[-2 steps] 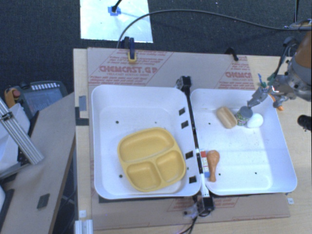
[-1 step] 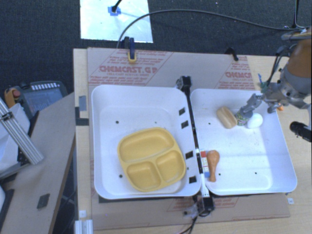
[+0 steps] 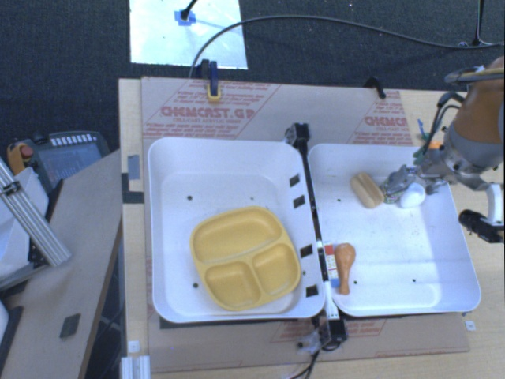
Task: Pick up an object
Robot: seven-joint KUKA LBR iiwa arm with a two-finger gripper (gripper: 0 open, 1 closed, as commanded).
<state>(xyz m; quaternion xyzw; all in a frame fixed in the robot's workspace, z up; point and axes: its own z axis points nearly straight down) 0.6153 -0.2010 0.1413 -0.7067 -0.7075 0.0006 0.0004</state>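
Bread roll [image 3: 366, 189] in right bin [image 3: 442, 290] (bench on dark carpet [image 3: 63, 46]).

Open floor [image 3: 394, 243] — drumstick [image 3: 344, 265] aside

position: one fixed camera above the bench
facing: downward at a slant
range: far enough to take in both shallow white plastic bins [image 3: 229, 152], the brown cardboard sheet [image 3: 260, 105] beneath, and dark carpet floor [image 3: 63, 46]
arm side: grey arm [image 3: 477, 121] enters from right

Bright, even overhead light — white bins [image 3: 237, 156] glare, shadows soft, slightly grainy.
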